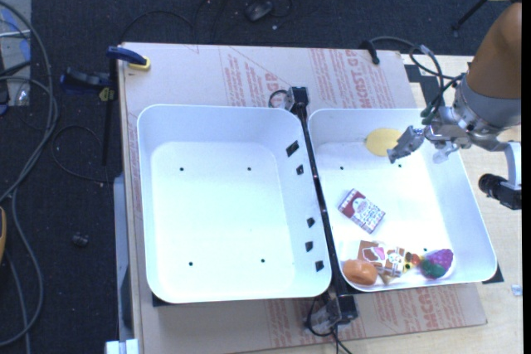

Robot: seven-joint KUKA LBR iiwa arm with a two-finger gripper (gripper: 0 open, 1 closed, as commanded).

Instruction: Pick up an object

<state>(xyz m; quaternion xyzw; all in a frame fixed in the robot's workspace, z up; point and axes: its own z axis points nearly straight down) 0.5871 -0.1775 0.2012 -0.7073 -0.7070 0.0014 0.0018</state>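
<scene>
The jaws point(408, 143) hung at three o'clock of the yellow object point(382, 142), at the right bin's point(465, 203) twelve o'clock; their state was unclear. It looked light, smooth, rounded: grip across its middle.

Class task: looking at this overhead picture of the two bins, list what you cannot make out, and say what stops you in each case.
- Gripper: fingers too small and blurred in the camera view.
- Yellow object: its right side is covered by the gripper.
- Small items in the right bin's near corner: bunched together, too small to identify.
</scene>
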